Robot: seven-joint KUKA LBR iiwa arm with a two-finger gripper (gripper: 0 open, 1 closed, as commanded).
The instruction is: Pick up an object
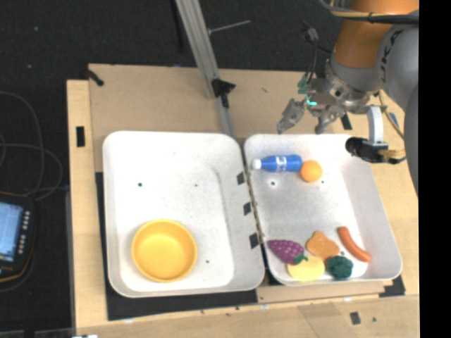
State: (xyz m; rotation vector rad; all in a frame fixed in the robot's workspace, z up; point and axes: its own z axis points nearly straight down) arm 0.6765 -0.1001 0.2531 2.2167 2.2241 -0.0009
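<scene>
My gripper (306, 120) hangs above the far rim of the right bin (366, 189), fingers spread open with nothing between them. Just below it in that bin lie a blue bottle (277, 163) on its side and a small orange ball (311, 171). At the bin's near end sit purple grapes (285, 249), a tan bread slice (323, 244), an orange-red sausage (352, 243), a yellow fruit (306, 269) and a green piece (339, 266). A yellow bowl (164, 250) rests in the near left corner of the left bin (176, 167).
A grey metal pole (201, 48) slants down from the top to the gap between the bins. The bins sit on a tan board (141, 97) with dark floor around. A screen device (13, 239) lies at the far left.
</scene>
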